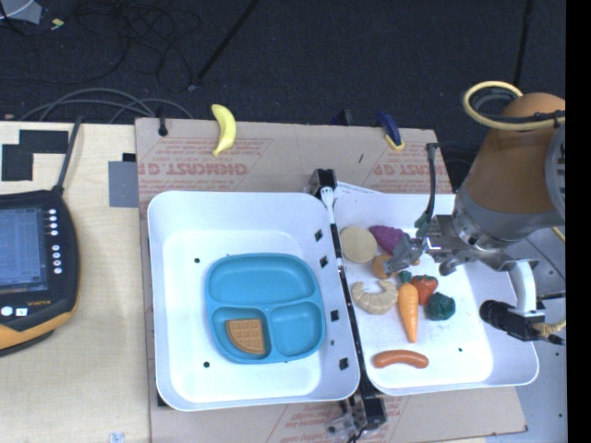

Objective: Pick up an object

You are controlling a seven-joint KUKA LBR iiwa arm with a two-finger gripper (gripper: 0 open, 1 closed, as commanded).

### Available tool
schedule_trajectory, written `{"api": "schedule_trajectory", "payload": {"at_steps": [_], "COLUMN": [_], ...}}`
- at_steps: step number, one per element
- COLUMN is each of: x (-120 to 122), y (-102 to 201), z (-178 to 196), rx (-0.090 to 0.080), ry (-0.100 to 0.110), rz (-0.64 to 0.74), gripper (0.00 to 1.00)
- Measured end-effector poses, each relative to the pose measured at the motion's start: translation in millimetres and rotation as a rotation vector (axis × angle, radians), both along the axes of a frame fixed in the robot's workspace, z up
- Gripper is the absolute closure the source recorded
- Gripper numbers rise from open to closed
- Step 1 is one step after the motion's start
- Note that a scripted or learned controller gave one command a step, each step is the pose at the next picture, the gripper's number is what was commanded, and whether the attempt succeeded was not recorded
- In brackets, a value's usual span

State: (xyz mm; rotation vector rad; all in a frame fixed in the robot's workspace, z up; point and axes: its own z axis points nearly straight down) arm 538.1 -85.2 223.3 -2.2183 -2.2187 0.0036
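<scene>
The right bin (480, 358) holds several toy foods. Among them are a beige roll (358, 244), a purple piece (391, 238), a pale croissant (373, 297), a carrot (408, 312), a red fruit with a green top (424, 287), a dark green piece (440, 306) and a red sausage (400, 360). My gripper (428, 261) hangs low over the bin's middle, just above the red fruit. It is open, with one grey finger (406, 258) near the purple piece and the other to the right. Nothing is between them.
The left bin (175, 247) holds a blue divided plate (268, 289) with a waffle (246, 336) in one section. A yellow banana (223, 127) and a blue clip (392, 131) lie on the cardboard behind the bins. A control pendant (28, 257) sits at far left.
</scene>
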Motion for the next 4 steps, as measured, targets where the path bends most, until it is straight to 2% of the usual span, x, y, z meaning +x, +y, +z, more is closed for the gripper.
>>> {"api": "schedule_trajectory", "payload": {"at_steps": [1,2,3,4], "x": [-27.9,-26.0,43.4,-10.5], "y": [-22.3,-24.2,32.3,77.7], "z": [-141.9,-125.1,-29.8,55.6], "rx": [-0.001,0.0,0.0,0.001], "ry": [0.001,-0.001,-0.016,-0.007], "rz": [-0.003,-0.009,0.008,0.005], "gripper": [0.0,1.0,1.0,1.0]}}
